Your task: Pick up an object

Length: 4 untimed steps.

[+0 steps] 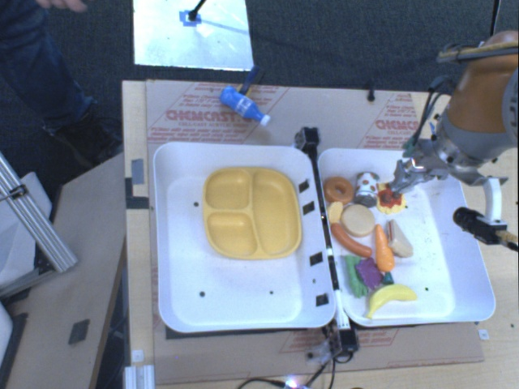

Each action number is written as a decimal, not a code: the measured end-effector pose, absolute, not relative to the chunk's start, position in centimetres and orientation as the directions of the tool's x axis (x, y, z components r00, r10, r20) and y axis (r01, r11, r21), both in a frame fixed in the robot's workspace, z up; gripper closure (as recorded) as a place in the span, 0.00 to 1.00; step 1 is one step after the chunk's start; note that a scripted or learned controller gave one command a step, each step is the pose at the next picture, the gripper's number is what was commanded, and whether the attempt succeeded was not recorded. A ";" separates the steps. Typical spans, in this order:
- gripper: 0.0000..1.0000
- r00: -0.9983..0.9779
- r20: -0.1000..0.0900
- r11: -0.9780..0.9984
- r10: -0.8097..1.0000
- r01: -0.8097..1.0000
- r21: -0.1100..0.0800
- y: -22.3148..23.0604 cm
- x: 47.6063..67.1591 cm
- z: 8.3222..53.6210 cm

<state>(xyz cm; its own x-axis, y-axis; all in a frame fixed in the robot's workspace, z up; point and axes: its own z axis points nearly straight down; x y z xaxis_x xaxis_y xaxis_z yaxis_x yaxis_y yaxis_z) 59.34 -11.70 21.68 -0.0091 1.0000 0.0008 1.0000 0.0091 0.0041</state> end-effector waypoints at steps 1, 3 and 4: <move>1.00 -0.009 0.001 0.009 1.000 1.000 0.004 -6.8 62.0 21.0; 1.00 -0.010 0.003 0.010 1.000 1.000 0.005 3.5 66.1 23.4; 1.00 0.000 -0.001 0.000 1.000 1.000 0.002 2.0 67.0 22.3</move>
<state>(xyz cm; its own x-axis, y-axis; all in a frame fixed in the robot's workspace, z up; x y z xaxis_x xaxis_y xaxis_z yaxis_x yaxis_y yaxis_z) 67.03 2.04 22.29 0.0000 1.0000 -0.0009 1.0000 0.0000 0.0022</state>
